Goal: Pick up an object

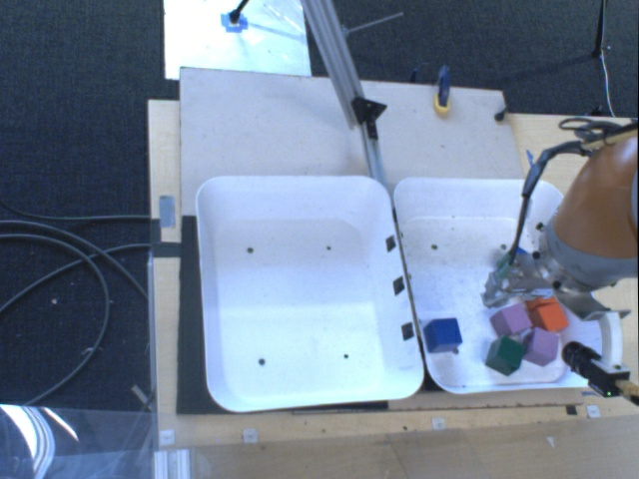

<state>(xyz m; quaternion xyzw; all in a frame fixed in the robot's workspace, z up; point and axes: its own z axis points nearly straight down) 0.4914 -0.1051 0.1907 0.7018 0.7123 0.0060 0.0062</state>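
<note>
In the right bin point(449, 218) lie several small blocks: a blue one point(443, 334) near the bin's left wall, a green one point(505, 354), two purple ones point(511, 319) point(542, 346) and an orange one point(547, 314). My gripper point(506, 282) hangs low over the right bin, just above and left of the purple and orange blocks. The arm's orange band point(604, 203) rises to its right. Nothing shows between the fingers, and the wrist hides how they stand.
The left bin point(300, 287) stands beside the right one, with a row of black clips point(399, 285) along the shared wall. A slanted metal pole point(334, 48) crosses the back board. Black cables point(60, 267) lie on the floor at left.
</note>
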